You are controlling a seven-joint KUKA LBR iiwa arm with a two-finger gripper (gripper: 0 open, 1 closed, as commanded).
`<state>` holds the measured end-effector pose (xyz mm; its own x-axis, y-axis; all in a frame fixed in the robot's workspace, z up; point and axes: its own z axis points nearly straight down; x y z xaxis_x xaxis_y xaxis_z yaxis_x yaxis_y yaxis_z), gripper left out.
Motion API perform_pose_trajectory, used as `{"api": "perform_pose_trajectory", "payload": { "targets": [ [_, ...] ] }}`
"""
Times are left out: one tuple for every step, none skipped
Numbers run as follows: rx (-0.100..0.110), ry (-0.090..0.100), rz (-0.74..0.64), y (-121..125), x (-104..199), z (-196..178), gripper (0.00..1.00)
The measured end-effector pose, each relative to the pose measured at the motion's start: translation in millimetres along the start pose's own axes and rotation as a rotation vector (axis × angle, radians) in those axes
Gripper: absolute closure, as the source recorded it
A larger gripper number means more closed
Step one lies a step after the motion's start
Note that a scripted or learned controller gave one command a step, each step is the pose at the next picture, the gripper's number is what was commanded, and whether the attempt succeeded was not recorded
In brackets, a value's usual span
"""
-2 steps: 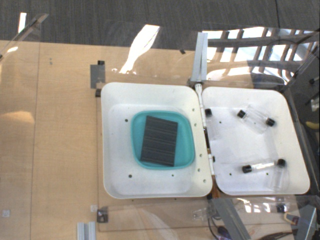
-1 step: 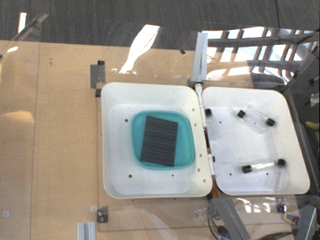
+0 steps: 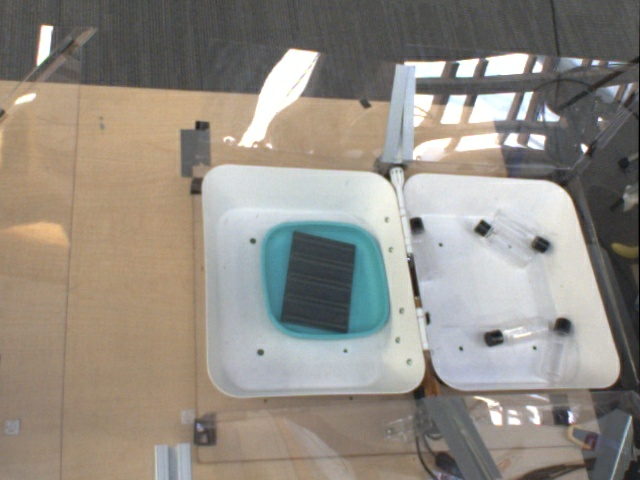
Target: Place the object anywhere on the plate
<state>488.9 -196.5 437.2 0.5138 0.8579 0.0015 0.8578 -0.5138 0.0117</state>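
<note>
We cannot tell how the claw stands. The left bin (image 3: 228,298) holds a teal plate (image 3: 274,268) near its middle, and a dark ribbed block (image 3: 319,281) lies flat on that plate, tilted slightly, with teal showing all round it. The right bin (image 3: 450,278) touches the left one along their shared edge; in it lie two clear tubes with black caps, well apart, one (image 3: 512,236) near the far side and one (image 3: 525,334) near the near side. Both bins sit on the wooden worktop (image 3: 100,268).
</note>
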Motion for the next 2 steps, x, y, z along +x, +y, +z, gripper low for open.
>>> {"api": "perform_pose_trajectory", "payload": {
  "targets": [
    [0.0,0.0,0.085,0.0,0.1,0.1,0.0],
    [0.001,0.001,0.239,-0.2,0.6,0.3,0.0]
  ]
}}
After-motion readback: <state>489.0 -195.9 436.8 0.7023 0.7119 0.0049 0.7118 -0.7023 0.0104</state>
